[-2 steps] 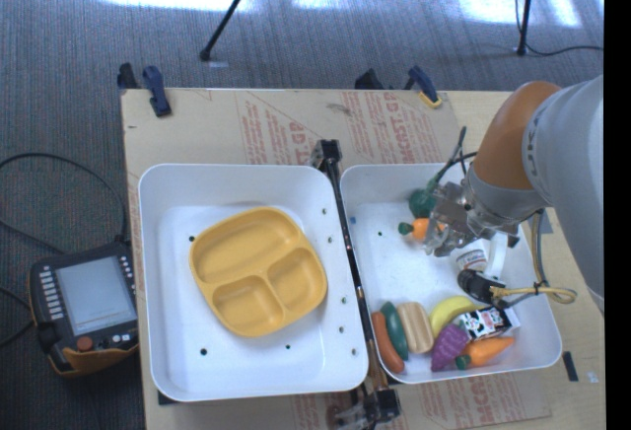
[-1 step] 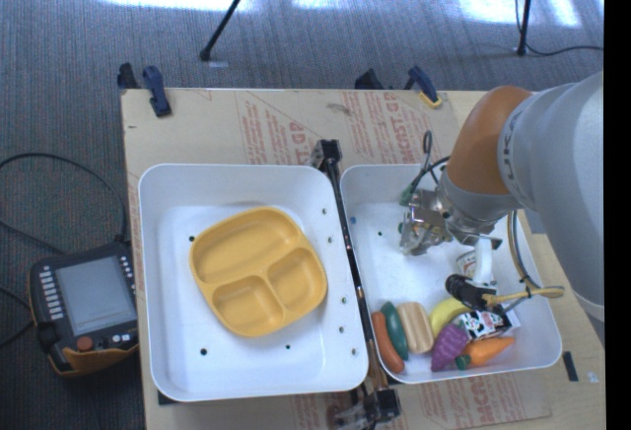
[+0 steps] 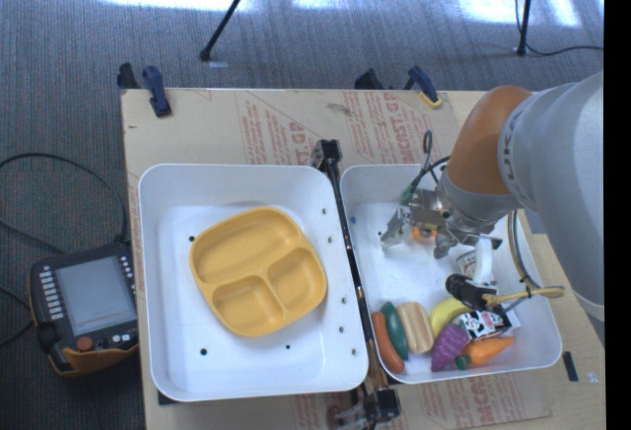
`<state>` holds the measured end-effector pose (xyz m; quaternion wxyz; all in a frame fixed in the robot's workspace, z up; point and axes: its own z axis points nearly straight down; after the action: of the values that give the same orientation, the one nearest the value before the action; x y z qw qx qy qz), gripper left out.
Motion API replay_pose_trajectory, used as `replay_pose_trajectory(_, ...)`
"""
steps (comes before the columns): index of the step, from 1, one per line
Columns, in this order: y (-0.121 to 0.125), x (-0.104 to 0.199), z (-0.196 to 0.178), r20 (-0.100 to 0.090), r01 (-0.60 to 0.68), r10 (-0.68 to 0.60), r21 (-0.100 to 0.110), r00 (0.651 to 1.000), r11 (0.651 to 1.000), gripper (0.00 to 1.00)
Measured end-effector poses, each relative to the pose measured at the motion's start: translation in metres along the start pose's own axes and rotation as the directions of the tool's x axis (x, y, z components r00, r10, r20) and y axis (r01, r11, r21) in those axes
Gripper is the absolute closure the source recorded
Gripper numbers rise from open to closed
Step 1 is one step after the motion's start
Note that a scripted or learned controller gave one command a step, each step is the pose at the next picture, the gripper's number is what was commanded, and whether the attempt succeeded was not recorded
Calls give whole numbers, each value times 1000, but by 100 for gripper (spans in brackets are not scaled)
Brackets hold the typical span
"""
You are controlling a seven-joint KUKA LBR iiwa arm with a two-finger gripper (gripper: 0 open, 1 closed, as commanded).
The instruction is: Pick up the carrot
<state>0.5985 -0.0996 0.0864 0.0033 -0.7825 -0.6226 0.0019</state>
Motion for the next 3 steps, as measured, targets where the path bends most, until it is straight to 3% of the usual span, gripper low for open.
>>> replay_pose_trajectory(1, 57, -40, -8, 2, 83, -83, -7, 997, 997, 0)
replay_pose_trajectory(2, 56, -39, -17, 1, 88, -88, -3, 996, 996, 100)
replay_pose_trajectory(3, 56, -38, -17, 1, 89, -89, -2, 996, 996, 0)
